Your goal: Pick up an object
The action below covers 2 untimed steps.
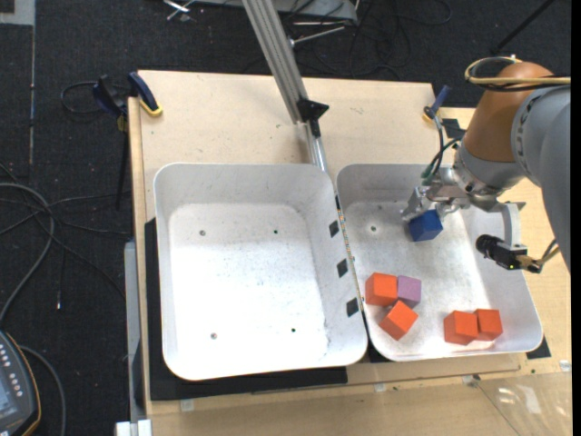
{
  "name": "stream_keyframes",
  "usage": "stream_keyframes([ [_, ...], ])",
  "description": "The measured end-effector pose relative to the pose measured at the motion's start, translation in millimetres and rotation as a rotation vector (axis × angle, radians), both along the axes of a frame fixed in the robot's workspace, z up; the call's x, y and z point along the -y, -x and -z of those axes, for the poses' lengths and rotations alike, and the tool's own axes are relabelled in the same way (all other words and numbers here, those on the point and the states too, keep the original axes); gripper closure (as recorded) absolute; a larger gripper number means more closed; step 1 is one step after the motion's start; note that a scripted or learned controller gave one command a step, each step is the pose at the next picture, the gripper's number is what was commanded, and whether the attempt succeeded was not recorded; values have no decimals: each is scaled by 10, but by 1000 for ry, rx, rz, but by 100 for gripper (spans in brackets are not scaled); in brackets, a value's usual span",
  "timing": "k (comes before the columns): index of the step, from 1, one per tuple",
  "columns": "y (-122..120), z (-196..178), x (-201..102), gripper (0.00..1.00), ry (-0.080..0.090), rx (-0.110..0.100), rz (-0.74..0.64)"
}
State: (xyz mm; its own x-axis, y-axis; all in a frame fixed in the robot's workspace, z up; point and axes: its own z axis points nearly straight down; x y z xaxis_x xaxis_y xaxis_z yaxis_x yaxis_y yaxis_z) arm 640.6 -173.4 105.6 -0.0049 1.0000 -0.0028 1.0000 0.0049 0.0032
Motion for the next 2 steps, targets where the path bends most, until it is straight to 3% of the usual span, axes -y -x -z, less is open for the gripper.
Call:
stream_keyframes([
  [1,176,-948,-841,100,-5,5,-4],
  [2,12,-894,-1467,100,-5,-1,-4],
])
